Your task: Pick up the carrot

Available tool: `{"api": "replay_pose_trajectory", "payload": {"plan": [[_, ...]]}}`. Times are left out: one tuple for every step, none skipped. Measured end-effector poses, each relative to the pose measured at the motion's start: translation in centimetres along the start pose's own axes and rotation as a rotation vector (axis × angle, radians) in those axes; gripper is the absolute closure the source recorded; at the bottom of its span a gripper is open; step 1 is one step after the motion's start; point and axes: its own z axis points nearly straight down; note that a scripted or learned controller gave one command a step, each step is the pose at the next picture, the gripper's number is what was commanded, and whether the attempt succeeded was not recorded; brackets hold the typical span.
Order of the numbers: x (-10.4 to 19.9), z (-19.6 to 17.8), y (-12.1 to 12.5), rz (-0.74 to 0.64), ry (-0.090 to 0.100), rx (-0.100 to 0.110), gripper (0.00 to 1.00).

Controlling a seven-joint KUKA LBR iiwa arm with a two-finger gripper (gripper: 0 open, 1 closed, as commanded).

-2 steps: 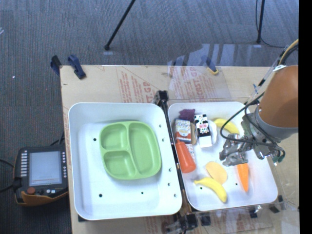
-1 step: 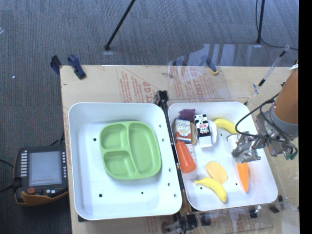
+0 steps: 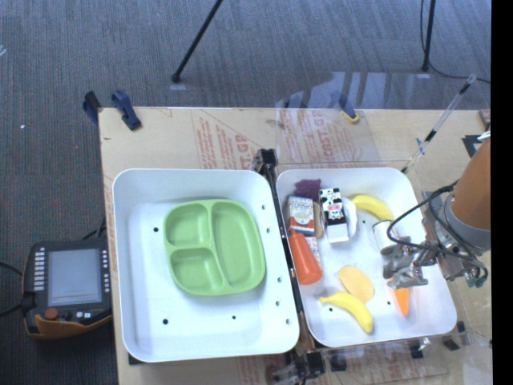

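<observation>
The carrot [image 3: 401, 301] is a small orange piece lying near the front right corner of the right bin [image 3: 433, 321]. My gripper [image 3: 407, 273] reaches in from the right and hangs just above and behind the carrot, with its dark metal parts overlapping the carrot's top end. Nothing in this view shows the carrot lifted off the bin floor.
The right bin also holds a yellow banana [image 3: 350, 309], an orange-yellow oval piece [image 3: 355, 281], a second banana [image 3: 370, 206], an orange bottle [image 3: 304, 257], small cartons [image 3: 301, 213] and a purple item [image 3: 307, 188]. The left bin [image 3: 136, 327] holds a green divided plate [image 3: 214, 244].
</observation>
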Motion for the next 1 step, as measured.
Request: {"api": "replay_pose_trajectory", "payload": {"plan": [[-0.03,-0.04,0.01,-0.001,-0.001,0.0,0.0]]}}
